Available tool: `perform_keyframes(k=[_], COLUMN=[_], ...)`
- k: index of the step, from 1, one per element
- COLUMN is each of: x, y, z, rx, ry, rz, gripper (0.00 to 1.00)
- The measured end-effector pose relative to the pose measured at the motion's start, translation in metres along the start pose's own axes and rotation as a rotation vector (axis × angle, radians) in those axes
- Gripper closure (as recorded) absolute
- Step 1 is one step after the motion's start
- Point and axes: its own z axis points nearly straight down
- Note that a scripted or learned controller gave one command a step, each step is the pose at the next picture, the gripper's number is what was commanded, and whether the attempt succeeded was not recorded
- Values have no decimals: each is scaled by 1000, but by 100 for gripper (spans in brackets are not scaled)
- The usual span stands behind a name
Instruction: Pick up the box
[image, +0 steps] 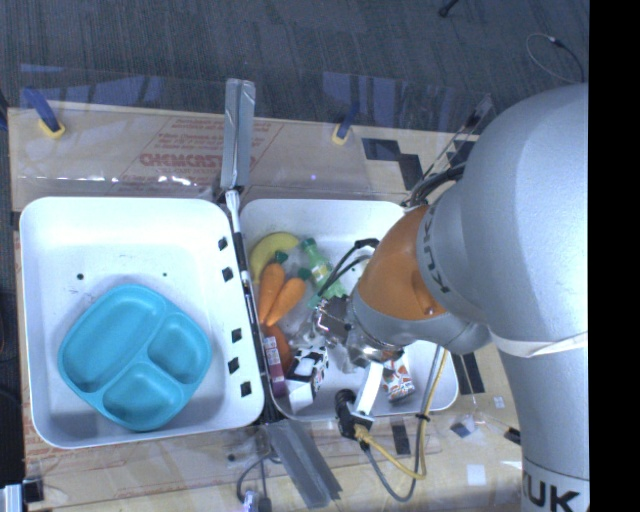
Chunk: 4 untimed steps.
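Right white bin (300, 208), box (308, 372) just left of pincer (338, 345), pincer state unclear

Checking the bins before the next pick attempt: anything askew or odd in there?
Nothing spilled or visibly damaged. The right bin is crowded: two carrots, a yellow piece and small cartons lie jumbled against its left wall, partly under the arm. The blue divided plate lies alone in the left bin.

White "KUKA" lettering runs down the orange band of the grey robot arm (405, 270), and larger dark letters "KUK" sit on the arm's grey base (553, 494) at bottom right. Red print on the brown cardboard sheet (180, 150) behind the bins is too blurred to read.
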Motion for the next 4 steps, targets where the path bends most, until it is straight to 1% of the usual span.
perform_keyframes(k=[1,2,3,4], x=[-87,-7,-38,-40], y=[52,-1,15,25], z=[1,0,0,1], rx=[4,-2,3,4], ry=[1,-2,2,2], rz=[-25,-113,-88,-91], gripper=[0,0,0,0])
